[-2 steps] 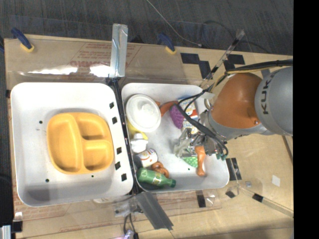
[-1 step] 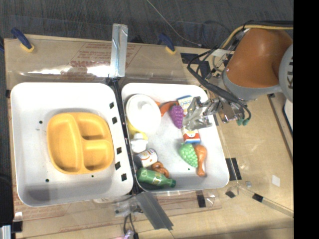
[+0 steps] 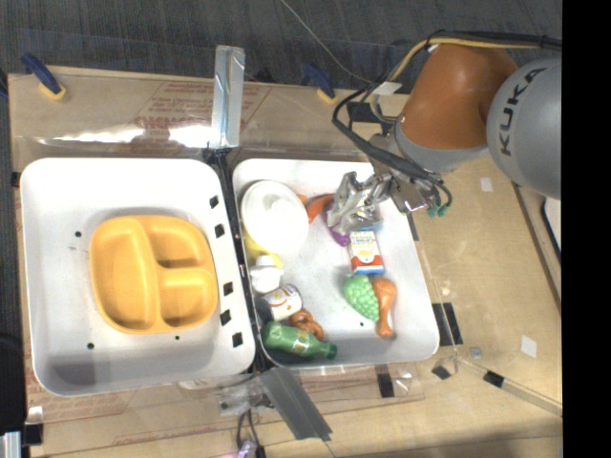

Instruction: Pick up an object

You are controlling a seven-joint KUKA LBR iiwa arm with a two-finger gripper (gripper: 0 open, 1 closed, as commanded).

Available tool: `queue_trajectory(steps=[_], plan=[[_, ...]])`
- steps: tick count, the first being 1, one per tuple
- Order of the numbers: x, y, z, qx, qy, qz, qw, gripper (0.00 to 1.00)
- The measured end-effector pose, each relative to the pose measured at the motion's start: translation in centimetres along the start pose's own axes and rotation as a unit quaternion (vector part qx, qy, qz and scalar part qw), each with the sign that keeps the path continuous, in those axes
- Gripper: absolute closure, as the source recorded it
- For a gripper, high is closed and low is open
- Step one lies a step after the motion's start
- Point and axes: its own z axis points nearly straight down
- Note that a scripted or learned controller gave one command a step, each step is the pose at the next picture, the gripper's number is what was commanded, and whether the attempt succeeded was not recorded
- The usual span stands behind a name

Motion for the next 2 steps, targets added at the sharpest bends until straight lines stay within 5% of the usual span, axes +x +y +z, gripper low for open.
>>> queue_trajectory(steps=[1,2], plan=[[-1.9,-4.2,-8.5,0.003,-0.003,0.081,0.9967,1.00],[-5.0,0.3,-7.6,0.000,-0.001,0.101,0.9949,1.00]])
